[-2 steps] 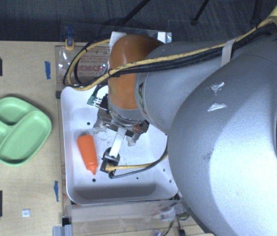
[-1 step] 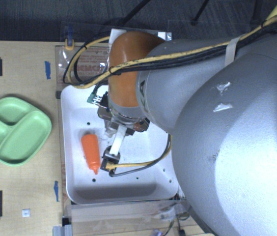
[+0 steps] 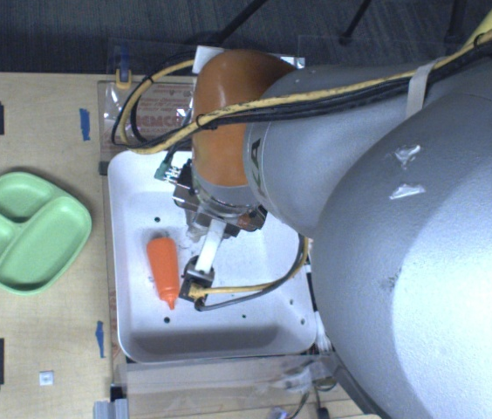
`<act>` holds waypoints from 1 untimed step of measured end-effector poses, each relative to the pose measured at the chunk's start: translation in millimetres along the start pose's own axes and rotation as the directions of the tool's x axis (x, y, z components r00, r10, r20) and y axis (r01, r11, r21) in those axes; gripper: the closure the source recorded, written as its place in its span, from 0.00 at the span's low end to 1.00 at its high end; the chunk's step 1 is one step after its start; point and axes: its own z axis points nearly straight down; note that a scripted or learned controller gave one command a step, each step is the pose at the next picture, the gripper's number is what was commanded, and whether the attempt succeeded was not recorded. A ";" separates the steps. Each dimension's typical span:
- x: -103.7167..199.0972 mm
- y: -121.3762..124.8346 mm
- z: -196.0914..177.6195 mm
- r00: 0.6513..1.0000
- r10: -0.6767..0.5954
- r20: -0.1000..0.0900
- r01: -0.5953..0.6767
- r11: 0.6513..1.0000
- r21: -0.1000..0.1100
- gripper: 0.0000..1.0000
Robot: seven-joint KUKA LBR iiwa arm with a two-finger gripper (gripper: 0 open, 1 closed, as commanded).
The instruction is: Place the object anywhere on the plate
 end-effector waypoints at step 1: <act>0.1 -0.2 0.0 1.000 0.000 0.000 0.000 1.000 0.000 0.00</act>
